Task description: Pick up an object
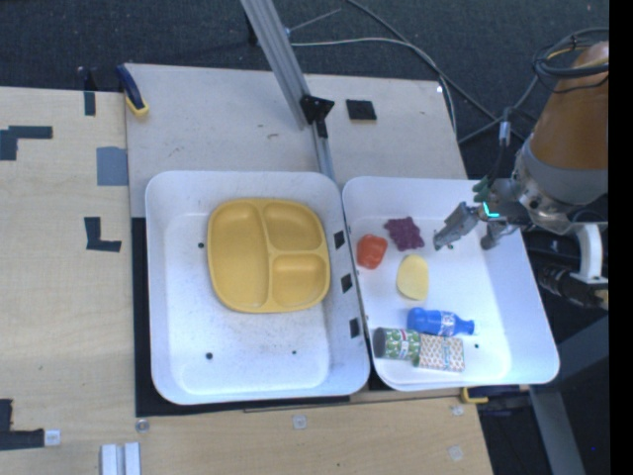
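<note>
Pincer point(473, 231) open and empty over the right bin point(514, 305).
Its 2 fingers spread above bare floor, near the purple object point(404, 232) and yellow piece point(413, 277).

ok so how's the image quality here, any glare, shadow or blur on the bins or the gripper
Camera view: lighting is even and soft, with no hard glare on the two shallow white bins; the yellow compartment plate casts only a faint shadow; the small items in the right bin look soft, so the patterned packet's print is unreadable; the two-finger gripper is slightly blurred; the picture is low in resolution throughout.
</note>
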